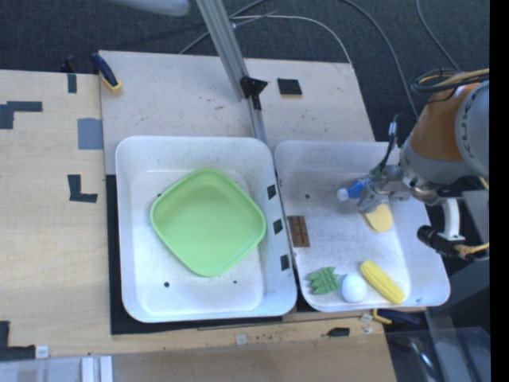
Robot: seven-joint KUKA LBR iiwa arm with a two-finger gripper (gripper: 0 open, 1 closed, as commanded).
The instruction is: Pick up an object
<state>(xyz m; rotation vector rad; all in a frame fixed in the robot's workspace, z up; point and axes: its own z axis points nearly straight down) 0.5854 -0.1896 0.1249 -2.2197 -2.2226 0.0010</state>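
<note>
You have the gripper (372, 200) low in the right bin (318, 165), just above a pale yellow block (380, 218), though you cannot tell how it stands, so a slightly off-centre descent may nudge the block aside rather than catch it.

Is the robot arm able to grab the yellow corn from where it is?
Probably yes. The corn lies uncovered in the right bin, just below the gripper, with nothing between them.
</note>
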